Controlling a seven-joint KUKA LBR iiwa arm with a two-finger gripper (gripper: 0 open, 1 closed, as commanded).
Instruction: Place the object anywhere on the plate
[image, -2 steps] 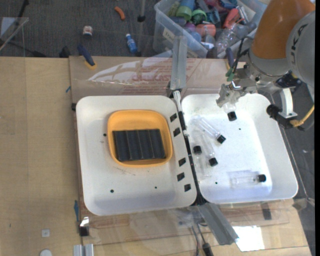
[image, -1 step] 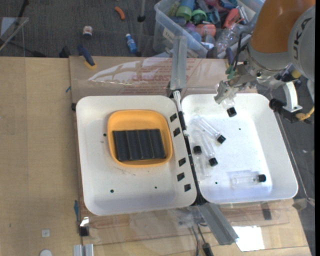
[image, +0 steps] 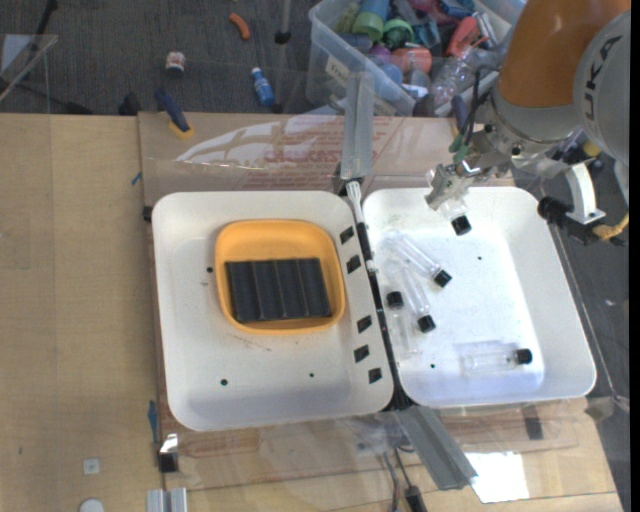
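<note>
In the right bin (image: 560, 300), clear vials (image: 420, 265) lie below the pincer (image: 447, 188), grip unclear.

plate (image: 280, 240): yellow | ridged block (image: 278, 290): dark grey | bins (image: 200, 390): white

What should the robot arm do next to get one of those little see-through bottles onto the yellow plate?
Probably lower the tool toward a clear vial in the right bin. The tool hangs over that bin's far edge with nothing visibly in it, while the vials lie loose on the bin floor. The yellow plate in the left bin carries a dark ridged block, not a vial.
</note>
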